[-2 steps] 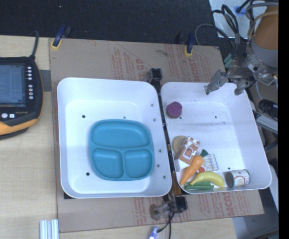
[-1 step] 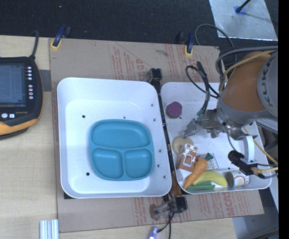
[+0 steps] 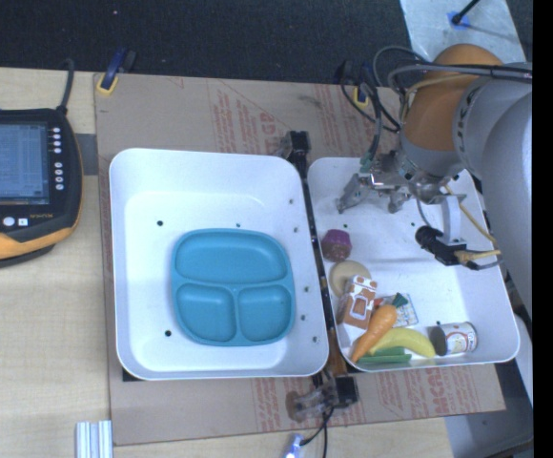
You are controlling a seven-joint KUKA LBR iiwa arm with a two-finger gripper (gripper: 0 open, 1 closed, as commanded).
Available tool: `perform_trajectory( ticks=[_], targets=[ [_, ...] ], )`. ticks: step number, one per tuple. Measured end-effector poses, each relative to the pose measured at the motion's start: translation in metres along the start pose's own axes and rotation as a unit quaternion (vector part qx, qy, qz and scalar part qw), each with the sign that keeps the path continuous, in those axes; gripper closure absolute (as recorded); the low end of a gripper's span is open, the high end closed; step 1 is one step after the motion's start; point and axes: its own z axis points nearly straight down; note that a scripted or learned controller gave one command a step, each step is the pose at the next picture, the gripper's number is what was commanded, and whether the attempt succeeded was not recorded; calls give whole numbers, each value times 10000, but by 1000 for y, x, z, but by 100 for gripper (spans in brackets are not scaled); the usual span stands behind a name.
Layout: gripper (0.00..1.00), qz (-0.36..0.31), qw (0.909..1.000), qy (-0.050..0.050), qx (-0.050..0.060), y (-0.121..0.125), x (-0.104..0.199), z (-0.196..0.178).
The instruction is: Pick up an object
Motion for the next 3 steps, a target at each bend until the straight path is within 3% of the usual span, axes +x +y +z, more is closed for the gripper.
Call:
perform_trajectory(
  ticks=[1,2,3],
  targets=[
    [0,-4,10000,4,0,-90,3,1],
    [0,7,10000,8,-13,-40,-24,0],
    [0,8,10000,6,-24,-8,-36,-131]
  ],
)
